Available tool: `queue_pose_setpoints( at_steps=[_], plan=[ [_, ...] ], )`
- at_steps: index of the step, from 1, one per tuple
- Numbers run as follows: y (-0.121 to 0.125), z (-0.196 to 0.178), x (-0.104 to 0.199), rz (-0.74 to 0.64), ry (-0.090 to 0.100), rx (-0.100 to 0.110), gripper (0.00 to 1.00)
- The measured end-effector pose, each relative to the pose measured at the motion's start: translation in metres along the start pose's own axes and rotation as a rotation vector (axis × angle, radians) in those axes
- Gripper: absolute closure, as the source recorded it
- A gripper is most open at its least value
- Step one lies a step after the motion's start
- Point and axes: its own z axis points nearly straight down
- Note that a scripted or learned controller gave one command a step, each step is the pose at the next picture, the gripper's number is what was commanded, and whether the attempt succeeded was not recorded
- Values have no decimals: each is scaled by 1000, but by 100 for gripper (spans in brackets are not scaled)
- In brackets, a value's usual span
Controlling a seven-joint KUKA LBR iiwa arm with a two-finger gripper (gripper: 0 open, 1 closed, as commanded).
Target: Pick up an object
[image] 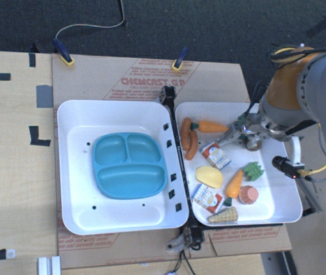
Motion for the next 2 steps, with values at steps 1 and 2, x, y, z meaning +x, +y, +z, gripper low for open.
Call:
queue_pose_setpoints(
  at_steps=[1,2],
  plan=[
    [38,19,-23,-1,1,-1,0],
    [-38,29,-20,0,0,-4,0]
  ],
)
